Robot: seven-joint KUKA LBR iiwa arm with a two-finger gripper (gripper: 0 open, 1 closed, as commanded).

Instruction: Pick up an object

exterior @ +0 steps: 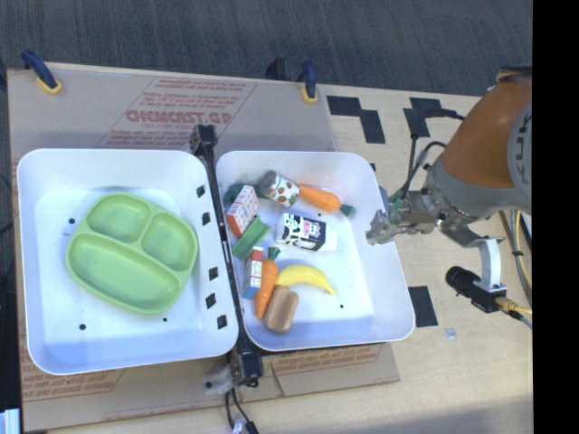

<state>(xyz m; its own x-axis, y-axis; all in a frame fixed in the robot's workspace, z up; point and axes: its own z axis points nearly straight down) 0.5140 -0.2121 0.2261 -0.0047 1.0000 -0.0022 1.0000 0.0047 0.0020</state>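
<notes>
The right bin (pixel 384 283) holds a heap of toy food: a yellow banana (pixel 305 278), a large carrot (pixel 317 197), a black-and-white milk carton (pixel 301 231), a red-and-white carton (pixel 242 211), a green piece (pixel 252 239), a small orange carrot (pixel 266 282), a brown bread roll (pixel 281 310) and a spotted can (pixel 280 188). My gripper (pixel 384 224) hangs at the bin's right rim, apart from all the objects. Nothing shows between its fingers.
The left bin (pixel 36 242) holds a green divided plate (pixel 133 251). A black divider (pixel 215 233) runs between the bins. The grey and orange arm (pixel 484 165) fills the right side over the bench, with cardboard under the bins.
</notes>
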